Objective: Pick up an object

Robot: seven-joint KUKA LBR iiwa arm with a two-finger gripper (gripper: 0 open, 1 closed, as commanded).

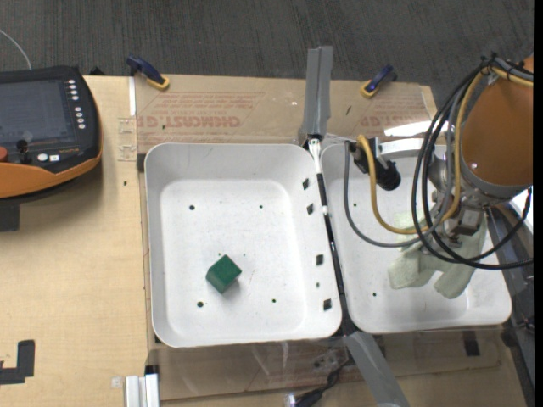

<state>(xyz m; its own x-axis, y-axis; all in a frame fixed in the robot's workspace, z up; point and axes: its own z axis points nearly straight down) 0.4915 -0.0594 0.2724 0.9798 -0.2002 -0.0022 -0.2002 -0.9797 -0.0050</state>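
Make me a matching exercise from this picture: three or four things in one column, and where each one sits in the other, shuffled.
Things:
1. green cube
2. hand
3. teach pendant
4. blue clamps

Places:
A. on the bench, at the view's left edge
B. over the right bin
C. on the floor of the left bin
D. on the cardboard's far edge

Pairs: 1-C, 2-B, 3-A, 4-D
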